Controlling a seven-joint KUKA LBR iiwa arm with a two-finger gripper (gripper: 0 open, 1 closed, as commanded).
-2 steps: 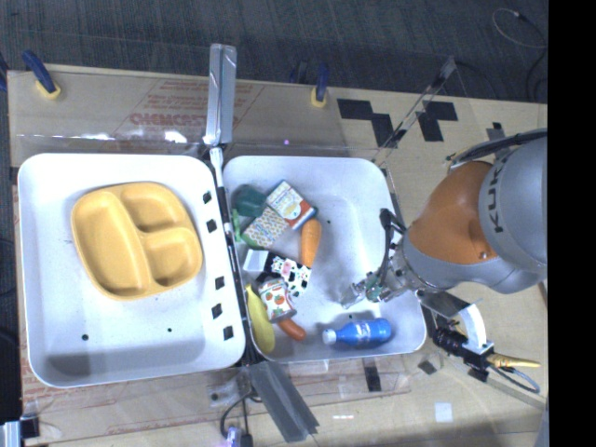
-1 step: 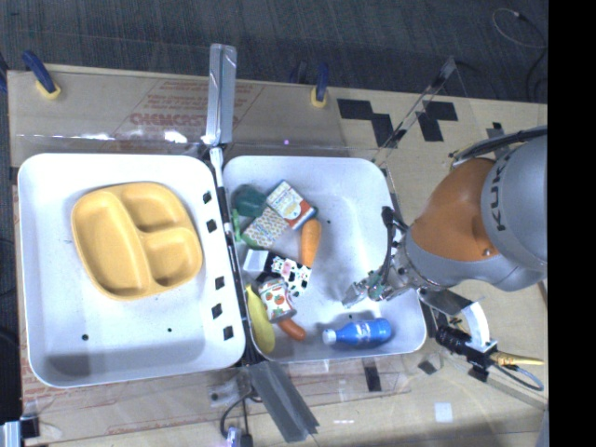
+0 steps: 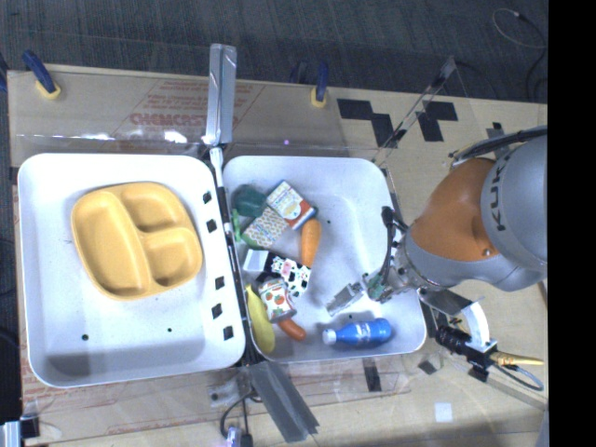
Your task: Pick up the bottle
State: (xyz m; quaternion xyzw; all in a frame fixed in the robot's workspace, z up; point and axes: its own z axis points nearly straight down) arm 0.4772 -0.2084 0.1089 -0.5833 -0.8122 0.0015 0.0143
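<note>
The bottle [image 3: 361, 333] is blue with a white cap. It lies on its side near the front right corner of the right bin [image 3: 354, 184], cap pointing left. My gripper [image 3: 357, 292] hangs low inside that bin, just behind the bottle and a little apart from it. Nothing is visibly held. The grey arm with its orange band [image 3: 452, 222] reaches in over the bin's right wall.
The left bin [image 3: 47, 250] holds a yellow divided tray [image 3: 138, 238]. Along the right bin's left side lie a banana [image 3: 260, 324], a carrot [image 3: 310, 241], a green item [image 3: 248, 200] and several small printed boxes [image 3: 289, 203]. The dividing wall [image 3: 223, 250] runs between the bins.
</note>
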